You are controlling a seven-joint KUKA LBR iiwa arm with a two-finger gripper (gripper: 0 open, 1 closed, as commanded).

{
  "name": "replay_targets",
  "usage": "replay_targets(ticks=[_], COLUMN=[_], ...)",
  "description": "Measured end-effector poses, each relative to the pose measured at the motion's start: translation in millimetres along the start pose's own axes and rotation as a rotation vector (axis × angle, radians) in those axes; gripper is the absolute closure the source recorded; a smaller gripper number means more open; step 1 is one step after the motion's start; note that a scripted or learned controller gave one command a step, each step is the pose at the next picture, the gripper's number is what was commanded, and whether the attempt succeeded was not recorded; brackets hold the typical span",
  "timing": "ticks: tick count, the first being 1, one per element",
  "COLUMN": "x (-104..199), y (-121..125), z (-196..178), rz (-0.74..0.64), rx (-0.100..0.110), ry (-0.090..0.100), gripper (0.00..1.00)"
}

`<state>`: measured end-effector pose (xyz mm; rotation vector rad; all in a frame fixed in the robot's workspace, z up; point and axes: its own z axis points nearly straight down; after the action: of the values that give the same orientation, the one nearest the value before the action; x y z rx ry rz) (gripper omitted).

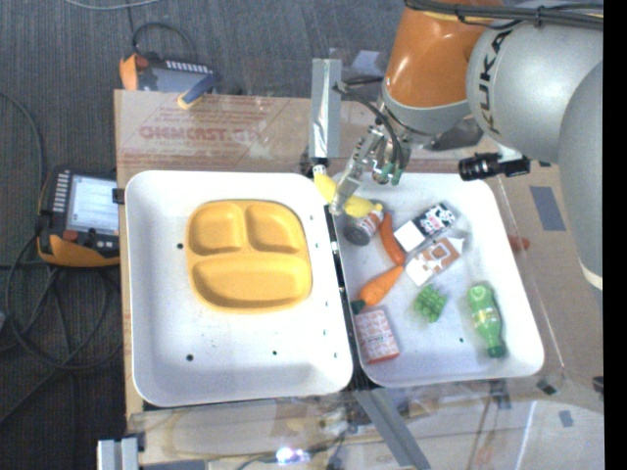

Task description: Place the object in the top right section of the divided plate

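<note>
jaws [345, 192] over the right bin's [509, 360] top left corner.
you see them beside a yellow object [361, 207]; can't tell if they're apart; plate [251, 255] sits left.

The divided plate [251, 255] is plain yellow-orange, in a white bin [157, 360]. The second white bin [519, 346] holds an orange carrot [382, 284], a green bottle [485, 318], a small green block [429, 304], a red-and-white packet [376, 334], a black-and-white spotted carton [437, 220], a brown-and-white carton [434, 258] and a yellow piece [361, 207]. The arm [529, 57] is grey with an orange band.
</note>
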<state>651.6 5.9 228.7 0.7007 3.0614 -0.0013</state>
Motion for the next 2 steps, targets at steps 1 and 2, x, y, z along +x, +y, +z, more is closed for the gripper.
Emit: replay_targets(ticks=[1, 2], x=[4.9, 5.3], y=[27.7, 14.5], z=[40.8, -5.5], rz=[0.142, 0.576], rx=[-0.001, 0.002], ry=[0.001, -0.002], gripper=[1.00, 1.00])
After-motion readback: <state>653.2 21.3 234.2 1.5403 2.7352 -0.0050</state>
